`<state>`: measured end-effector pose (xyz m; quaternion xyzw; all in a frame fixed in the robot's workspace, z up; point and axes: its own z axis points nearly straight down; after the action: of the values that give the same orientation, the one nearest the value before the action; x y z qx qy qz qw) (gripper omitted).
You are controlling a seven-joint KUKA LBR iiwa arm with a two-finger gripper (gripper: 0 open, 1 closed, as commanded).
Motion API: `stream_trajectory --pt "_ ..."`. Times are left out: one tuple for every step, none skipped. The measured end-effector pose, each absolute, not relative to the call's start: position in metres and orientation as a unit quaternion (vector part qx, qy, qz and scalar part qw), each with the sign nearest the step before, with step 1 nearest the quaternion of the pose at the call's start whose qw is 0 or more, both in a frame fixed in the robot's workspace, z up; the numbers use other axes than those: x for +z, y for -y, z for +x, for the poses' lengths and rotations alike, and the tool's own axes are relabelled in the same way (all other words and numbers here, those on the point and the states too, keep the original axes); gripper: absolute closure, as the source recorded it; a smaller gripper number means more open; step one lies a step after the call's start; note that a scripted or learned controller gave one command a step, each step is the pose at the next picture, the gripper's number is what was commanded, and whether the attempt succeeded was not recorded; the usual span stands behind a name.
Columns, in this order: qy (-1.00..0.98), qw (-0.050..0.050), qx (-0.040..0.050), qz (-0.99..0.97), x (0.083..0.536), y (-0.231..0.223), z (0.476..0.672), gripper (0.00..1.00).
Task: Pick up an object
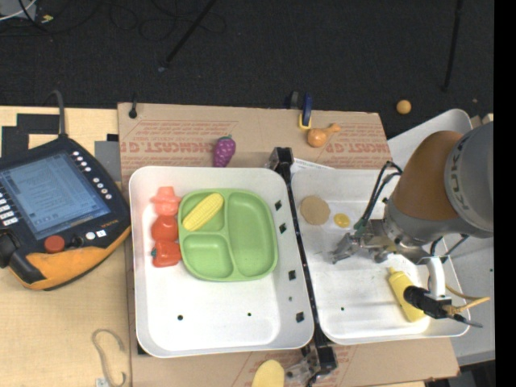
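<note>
We see the claw [355,246] low in the right bin [355,306], at mid-frame right, hanging from the arm [439,188] that comes in from the right edge. We cannot tell whether it is open or closed, and we see nothing held in it. Just above it lies a small yellow bit [343,220], and up and to the left of that a tan disc [315,210], both on the bin floor and apart from each other. A longer yellow toy [398,287] lies toward the bin's lower right corner, to the lower right of the claw. The left bin [210,314] holds a green plate [242,244] with a corn cob [201,210] in its upper left compartment. A red figure [165,228] lies just beside the plate's left edge. On the cardboard [177,135] behind the bins sit purple grapes [224,150] and an orange toy [320,135]. A pendant [52,208] rests on the surface [64,329] at the left of the frame.
</note>
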<state>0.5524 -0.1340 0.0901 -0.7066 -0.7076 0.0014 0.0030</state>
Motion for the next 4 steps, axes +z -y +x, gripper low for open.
stream_trajectory --pt "0.705 0.002 0.0007 -0.709 0.087 0.134 0.552 0.00" --pt "0.702 0.002 0.0007 -0.712 0.098 0.137 0.551 1.00" --pt "0.704 0.000 -0.0003 -0.710 0.142 0.145 0.549 1.00" --pt "0.706 -0.001 -0.0010 -0.708 0.204 0.150 0.551 1.00"
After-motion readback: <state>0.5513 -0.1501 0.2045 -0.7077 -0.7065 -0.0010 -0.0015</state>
